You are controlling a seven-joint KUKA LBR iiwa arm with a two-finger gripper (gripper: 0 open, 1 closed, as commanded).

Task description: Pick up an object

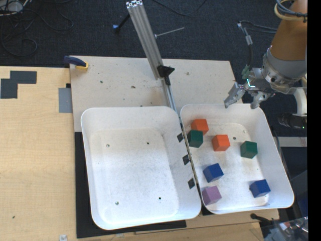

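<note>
Nearest the camera, the purple cube (211, 194) sits hard against the right bin (281, 185)'s inner wall, and a blue cube (260, 188) crowds the near right corner; a finger descending on either could strike the wall and skid. Mid-bin, another blue cube (213, 172), an orange cube (220, 142) and a dark green cube (248, 149) stand apart, easier targets. Farther back, a second green cube (195, 138) touches an orange one (200, 125), so a grasp there may nudge both. All look small, matte, square-edged. Beyond the far rim the pincer (244, 97) hangs open and empty, above the bench (120, 82).
</note>
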